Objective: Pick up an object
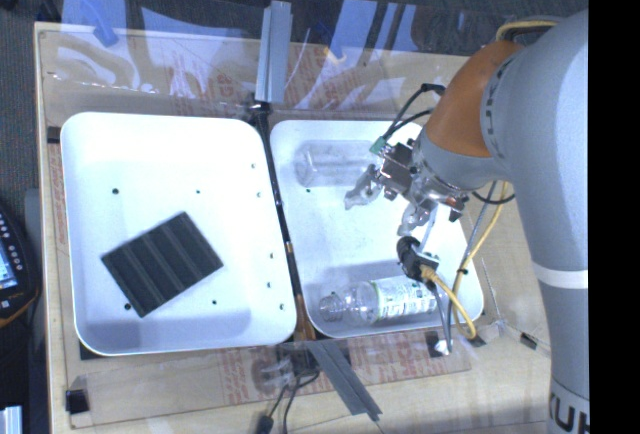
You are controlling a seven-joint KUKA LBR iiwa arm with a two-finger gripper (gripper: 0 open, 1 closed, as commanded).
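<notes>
In the right bin (300,252), a clear plastic bottle (385,302) with a label lies on its side by the near wall. A clear plastic cup (325,165) lies at the far end of the same bin. My gripper (386,206) hangs over the middle of that bin, between the cup and the bottle. Its fingers are spread open with nothing between them. A black ribbed rectangular pad (162,262) lies flat in the left bin (80,152).
The two bins meet at a ridge running down the middle. A yellow cable (452,297) and a black cable hang from the wrist over the right bin's right side. Clear plastic panels stand behind the bins.
</notes>
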